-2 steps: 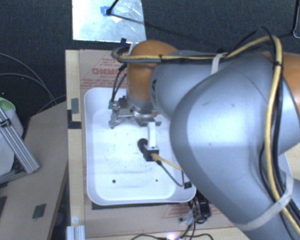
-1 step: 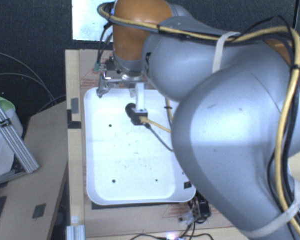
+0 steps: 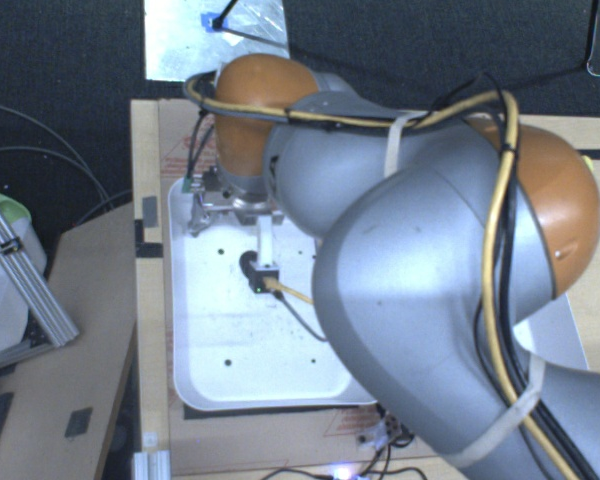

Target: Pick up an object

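Step in hand, by my read: the approach for a grasp, nothing lifted yet. The hand [image 3: 212, 208] sat low at the far left corner of the left bin [image 3: 230, 343], just under the orange band of the arm [image 3: 430, 268]. Whether it was wide, narrow or holding anything could not be told from this angle. The left bin stood on the table [image 3: 150, 318], and its visible floor was bare white with a few small dark specks [image 3: 228, 362] that looked like marks or holes, not graspable items. The right bin was hidden under the bulk of the arm, contents unknown. So the object to pick could not be placed: it was either beneath the hand at that far corner or under the arm. Next move, as a guess: if something lay under the hand, close and lift straight up clear of the bin wall; otherwise pull away and retarget.
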{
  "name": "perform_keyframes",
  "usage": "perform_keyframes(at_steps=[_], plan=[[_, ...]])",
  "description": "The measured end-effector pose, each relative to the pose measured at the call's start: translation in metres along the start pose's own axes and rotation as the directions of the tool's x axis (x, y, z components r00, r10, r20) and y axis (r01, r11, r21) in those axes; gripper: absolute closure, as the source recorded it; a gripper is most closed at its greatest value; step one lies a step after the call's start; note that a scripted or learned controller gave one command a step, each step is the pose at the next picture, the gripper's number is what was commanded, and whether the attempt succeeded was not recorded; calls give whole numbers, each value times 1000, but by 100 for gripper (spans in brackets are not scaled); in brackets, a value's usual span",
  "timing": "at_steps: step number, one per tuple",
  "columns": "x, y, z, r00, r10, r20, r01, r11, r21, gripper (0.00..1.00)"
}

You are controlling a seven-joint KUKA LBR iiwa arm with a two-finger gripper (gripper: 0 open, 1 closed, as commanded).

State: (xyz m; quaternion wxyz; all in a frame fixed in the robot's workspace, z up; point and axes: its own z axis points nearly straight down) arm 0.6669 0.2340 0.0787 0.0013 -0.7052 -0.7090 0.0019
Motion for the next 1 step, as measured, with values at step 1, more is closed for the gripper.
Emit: perform_keyframes(at_steps=[1], plan=[[1,3,-18,1000,-3,-2,3,1000,-8,100]])
